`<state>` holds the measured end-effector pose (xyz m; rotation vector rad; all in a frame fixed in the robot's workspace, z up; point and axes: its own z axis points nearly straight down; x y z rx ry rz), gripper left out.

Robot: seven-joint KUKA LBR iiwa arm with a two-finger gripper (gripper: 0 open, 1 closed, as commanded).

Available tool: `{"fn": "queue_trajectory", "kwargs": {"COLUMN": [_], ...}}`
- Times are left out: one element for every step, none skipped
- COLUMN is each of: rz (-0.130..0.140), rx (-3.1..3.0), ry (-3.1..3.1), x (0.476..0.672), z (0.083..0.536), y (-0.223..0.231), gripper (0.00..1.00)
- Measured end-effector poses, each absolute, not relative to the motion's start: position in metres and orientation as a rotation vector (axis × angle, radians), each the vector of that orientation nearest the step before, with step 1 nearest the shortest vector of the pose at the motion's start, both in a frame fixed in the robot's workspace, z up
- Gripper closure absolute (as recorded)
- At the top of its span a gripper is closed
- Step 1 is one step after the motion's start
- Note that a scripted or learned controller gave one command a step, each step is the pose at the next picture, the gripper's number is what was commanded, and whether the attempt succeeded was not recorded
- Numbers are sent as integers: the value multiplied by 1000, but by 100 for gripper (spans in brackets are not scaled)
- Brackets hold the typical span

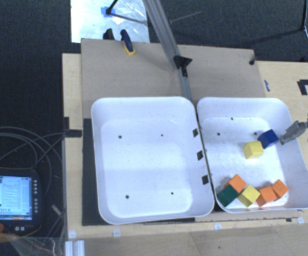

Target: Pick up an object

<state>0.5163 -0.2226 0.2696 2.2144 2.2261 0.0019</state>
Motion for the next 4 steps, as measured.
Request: {"fn": "queue_trajectory", "kwargs": {"rz": [2,-2,-2,-2], "rx": [2215,2221,2222,2221], "ry": [2226,2226,2227,2226], "x": [516,518,512,511], "z": [270,207,152,103], "y": [-223,-222,-213,-213], "gripper": [0,0,0,0]}}
